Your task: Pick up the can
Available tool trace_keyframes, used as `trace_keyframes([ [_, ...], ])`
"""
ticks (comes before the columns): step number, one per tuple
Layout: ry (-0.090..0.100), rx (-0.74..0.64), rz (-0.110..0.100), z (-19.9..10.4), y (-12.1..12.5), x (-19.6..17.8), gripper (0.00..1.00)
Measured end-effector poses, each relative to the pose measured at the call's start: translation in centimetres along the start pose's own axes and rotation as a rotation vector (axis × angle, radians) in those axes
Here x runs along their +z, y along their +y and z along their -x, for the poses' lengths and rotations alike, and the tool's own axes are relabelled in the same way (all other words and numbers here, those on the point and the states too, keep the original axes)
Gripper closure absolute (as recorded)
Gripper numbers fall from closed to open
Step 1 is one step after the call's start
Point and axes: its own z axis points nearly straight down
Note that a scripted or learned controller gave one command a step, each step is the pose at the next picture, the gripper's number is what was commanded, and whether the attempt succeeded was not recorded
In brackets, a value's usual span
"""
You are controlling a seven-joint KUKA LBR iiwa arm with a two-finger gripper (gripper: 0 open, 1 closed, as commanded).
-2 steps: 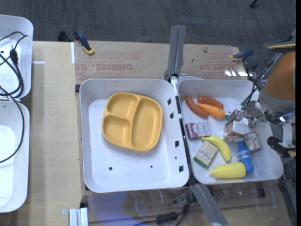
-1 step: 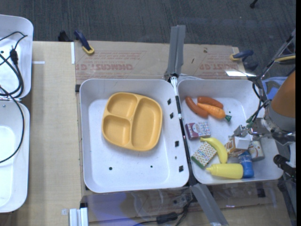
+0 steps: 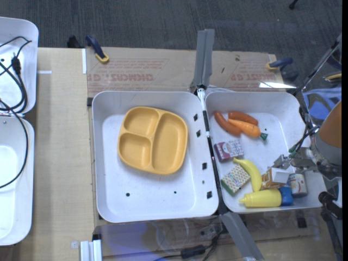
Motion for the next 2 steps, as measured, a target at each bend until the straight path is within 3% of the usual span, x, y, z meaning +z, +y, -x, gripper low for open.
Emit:
trace_keyframes([
  [1,-0.007,-0.015,-0.001,-0.9,5.0,0.2,0.00],
  [2,-0.003,0.065,-0.002,-1.5,10.6,0.2,0.00],
])
